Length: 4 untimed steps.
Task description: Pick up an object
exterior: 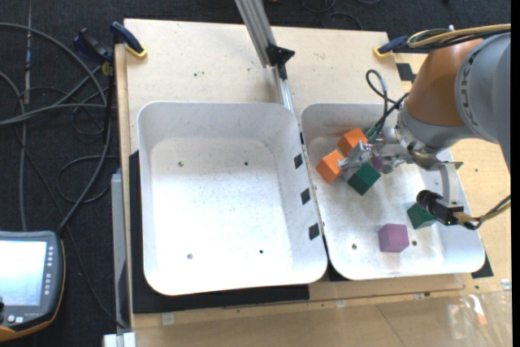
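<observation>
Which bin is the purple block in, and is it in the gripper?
In the right bin, lying loose on its floor. The purple block sits apart from the gripper, which is over the orange and green blocks.

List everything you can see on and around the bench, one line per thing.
Bins: 2, white, side by side on the bench; left bin, right bin.
Orange blocks: 2, right bin, upper left part.
Green blocks: 2, dark green; one mid right bin by the gripper, one near its right wall.
Purple block: 1, right bin, lower middle.
Clamps: 2, blue and yellow, bench top corners.
Handheld screen: 1, floor, lower left.
Cables: several, black, floor at left.
Arm: 1, grey and orange, from the right.
Gripper: 1, over the right bin.
</observation>
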Motion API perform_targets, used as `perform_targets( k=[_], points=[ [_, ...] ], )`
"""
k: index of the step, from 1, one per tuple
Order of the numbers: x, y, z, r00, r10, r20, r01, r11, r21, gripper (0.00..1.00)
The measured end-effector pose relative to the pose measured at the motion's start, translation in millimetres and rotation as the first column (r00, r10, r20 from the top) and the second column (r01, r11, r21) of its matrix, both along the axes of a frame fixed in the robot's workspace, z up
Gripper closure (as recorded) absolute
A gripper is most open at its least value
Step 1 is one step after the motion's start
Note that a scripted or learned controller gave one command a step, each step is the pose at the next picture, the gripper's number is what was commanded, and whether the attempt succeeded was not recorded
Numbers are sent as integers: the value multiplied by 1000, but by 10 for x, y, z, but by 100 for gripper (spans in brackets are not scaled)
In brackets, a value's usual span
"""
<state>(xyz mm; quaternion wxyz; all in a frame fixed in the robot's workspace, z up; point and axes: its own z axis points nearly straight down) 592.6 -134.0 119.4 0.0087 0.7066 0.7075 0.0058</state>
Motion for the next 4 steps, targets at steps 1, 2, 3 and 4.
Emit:
perform_targets(
  k=[1,2,3,4],
  points=[
    [-6,3,74,1000,-1,-3,1,1000,2,100],
    [58,-4,514,1000,1,-15,-1,1000,2,100],
    [50,0,1154,1000,2,-12,-2,1000,2,100],
    [57,2,1282,1000,2,-18,-2,1000,3,100]
  ],
)
